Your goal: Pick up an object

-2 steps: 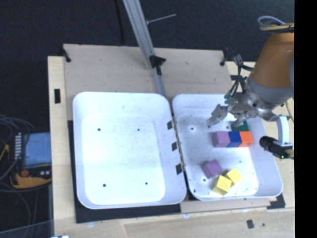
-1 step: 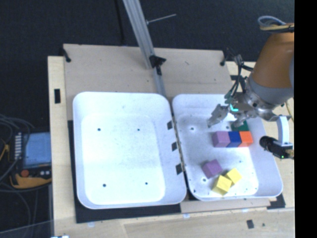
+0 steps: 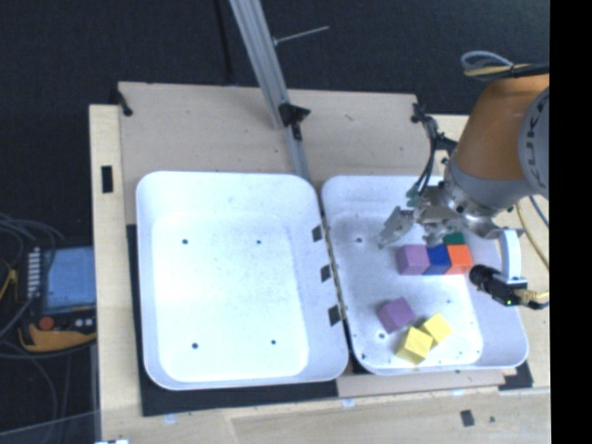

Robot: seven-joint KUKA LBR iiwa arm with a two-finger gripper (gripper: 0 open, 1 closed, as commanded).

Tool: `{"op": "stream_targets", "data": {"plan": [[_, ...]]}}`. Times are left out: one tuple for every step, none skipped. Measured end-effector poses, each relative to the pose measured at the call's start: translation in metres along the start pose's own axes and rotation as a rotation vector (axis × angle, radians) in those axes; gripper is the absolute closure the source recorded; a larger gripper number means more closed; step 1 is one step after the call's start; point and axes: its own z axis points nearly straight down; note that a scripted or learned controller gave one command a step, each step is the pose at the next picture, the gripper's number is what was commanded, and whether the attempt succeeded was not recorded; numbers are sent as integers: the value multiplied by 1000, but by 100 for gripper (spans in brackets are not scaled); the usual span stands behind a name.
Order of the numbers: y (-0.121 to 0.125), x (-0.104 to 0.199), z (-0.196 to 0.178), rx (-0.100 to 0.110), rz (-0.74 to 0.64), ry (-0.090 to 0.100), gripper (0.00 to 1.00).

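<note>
So, hovering over the right-hand bin [image 3: 365,202] right now, jaws [image 3: 400,228] of the gripper hanging just above the bin floor, up and left of the cluster of blocks. Can't tell how far apart the jaws sit, too small and too blurry, and nothing visibly held between them. Looks like the approach stage, nothing picked yet.

Candidates all in that right bin: a purple block [image 3: 413,259] nearest the jaws, pressed up against a blue block [image 3: 437,256], then an orange block [image 3: 460,256], with a bit of a green block [image 3: 455,240] peeking out behind. Lower down, another purple cube [image 3: 397,314] off on its own, plus two yellow cubes [image 3: 415,343] [image 3: 437,327] touching each other near the front wall. Left bin [image 3: 153,248] on the same surface, not needed here.

Probably best to skip the packed row, since neighbours leave no room for a finger on either side. Better bet: the lone purple cube, clear on all sides. Should line up square to two flat faces, drop straight down, close, then lift slowly.
</note>
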Motion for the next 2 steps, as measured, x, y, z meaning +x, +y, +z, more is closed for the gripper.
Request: {"op": "stream_targets", "data": {"plan": [[4, -7, 46, 1, 0, 0, 0], [15, -10, 82, -16, 5, -7, 0]]}}
